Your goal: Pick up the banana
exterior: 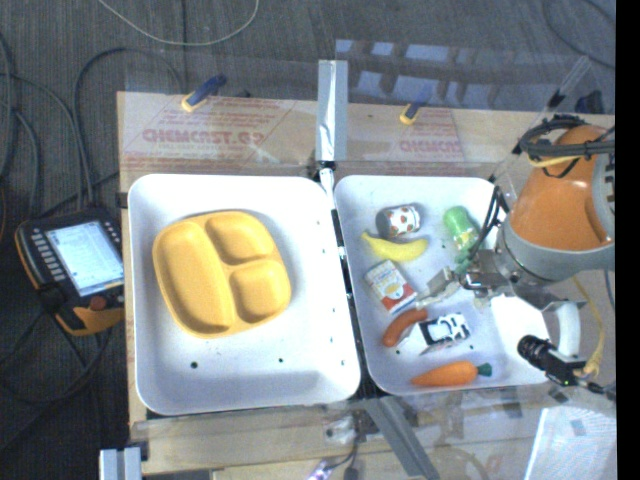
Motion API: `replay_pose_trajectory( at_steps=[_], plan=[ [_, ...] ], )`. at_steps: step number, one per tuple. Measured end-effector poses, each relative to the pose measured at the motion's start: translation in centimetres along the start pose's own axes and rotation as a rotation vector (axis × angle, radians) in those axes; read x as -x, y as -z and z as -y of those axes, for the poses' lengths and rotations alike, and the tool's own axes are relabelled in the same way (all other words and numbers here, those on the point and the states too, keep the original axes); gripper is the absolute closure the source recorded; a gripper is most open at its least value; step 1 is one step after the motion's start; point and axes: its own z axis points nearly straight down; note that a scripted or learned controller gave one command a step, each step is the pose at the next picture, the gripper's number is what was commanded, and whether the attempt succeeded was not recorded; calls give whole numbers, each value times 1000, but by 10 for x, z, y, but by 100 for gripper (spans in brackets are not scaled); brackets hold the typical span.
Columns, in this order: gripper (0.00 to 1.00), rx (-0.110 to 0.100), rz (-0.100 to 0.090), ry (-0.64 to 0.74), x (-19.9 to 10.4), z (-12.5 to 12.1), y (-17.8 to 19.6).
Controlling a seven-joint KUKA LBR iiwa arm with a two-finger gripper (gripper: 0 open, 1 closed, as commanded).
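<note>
Two shallow white bins side by side on the bench: left bin (150, 368) carrying a yellow divided tray (222, 271) near its centre, flat, compartments up, apart from the task. Right bin (355, 208) holding all loose items, presumably gathered there within reach of the arm (555, 213) entering over its right edge. Gripper (447, 285) low over the bin's middle, above the red-and-white carton (389, 284) and sausage (404, 324); grip state impossible to tell, nothing visibly held. Banana (395, 247) flat toward the far-left part of the right bin, touching a small round can (402, 220), green object (459, 224) nearby, carrot (445, 374) at the near edge. Banana just beyond and left of the gripper, not in contact.
</note>
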Motion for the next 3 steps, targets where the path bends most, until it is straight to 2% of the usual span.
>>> replay_pose_trajectory(
  at_steps=[1,2,3],
  plan=[
    [0,1,-2,143,-3,-59,-60],
    [0,22,2,228,-10,-120,-87],
    [100,33,0,227,-12,-124,-73]
  ],
)
